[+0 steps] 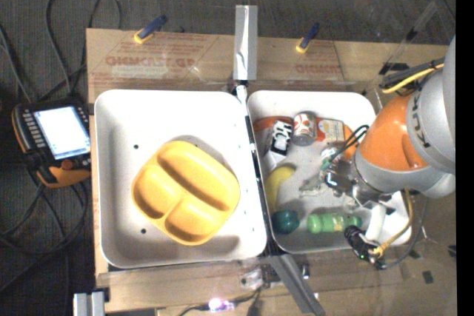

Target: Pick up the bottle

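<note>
- Gripper (335, 172) sits low in the right bin (364, 101), but honestly I can't make out the business end under all that wrist hardware, so whether it's got anything is anyone's guess.
- Bottle (333, 222), the green one, is lying on its side along the near wall of that bin, just beside a dark green ball (285, 220). Looks like it's resting on the floor, so I'd say the pick isn't done yet.
- Arm (404, 140) comes in from the right, orange band hunched over the bin's right half, wrist just above the bottle.
- Left bin (111, 159) has a yellow divided tray (187, 191), not involved.
</note>
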